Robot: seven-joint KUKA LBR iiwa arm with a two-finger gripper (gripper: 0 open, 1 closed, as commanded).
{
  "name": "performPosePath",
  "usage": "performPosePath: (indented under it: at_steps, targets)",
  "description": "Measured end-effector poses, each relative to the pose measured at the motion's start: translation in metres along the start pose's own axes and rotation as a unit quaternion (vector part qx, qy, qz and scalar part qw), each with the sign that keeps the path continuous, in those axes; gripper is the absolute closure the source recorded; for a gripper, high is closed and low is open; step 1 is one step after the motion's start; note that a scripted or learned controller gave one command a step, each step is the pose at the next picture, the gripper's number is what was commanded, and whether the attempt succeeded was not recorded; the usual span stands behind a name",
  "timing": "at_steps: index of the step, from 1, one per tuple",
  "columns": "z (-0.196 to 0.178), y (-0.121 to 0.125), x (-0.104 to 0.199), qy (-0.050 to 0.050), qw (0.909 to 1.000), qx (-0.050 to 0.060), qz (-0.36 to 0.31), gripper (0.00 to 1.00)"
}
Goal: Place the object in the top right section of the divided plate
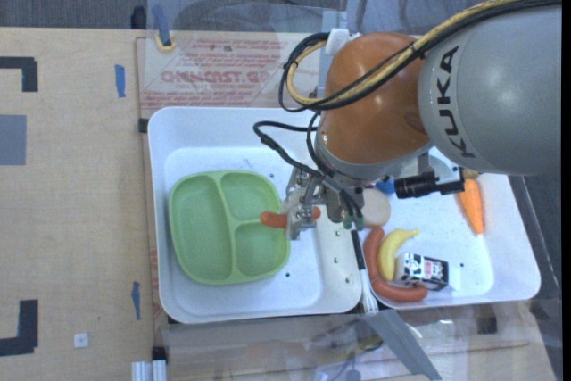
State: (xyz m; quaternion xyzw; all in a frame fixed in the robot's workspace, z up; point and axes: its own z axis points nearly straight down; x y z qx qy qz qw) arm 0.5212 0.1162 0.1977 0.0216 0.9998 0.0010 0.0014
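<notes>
Field notes, from my remote station. The arm reached in from the right and covered much of both bins on the surface. The left bin held the green divided plate; the right bin held a carrot, a banana, a sausage and a small black-and-white carton.

The hand hung at the plate's right rim, clenched, as far as I could judge, on a small orange-red object. That object poked out leftward over the rim, about level with the divider between the two right-hand sections.

My judgement: the carry was nearly done, but the release point was not right. To do it well I would nudge the hand toward the plate's far edge and slightly inward, so the object sat squarely over the top right section, lower it close, then let go, lest it roll across the divider.
</notes>
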Motion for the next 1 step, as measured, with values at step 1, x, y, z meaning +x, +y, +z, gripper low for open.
performPosePath:
  at_steps: [1]
  targets:
    - [-0.0001, -0.0003, -0.0001, 0.0, 1.0, 0.0, 0.0, 0.0]
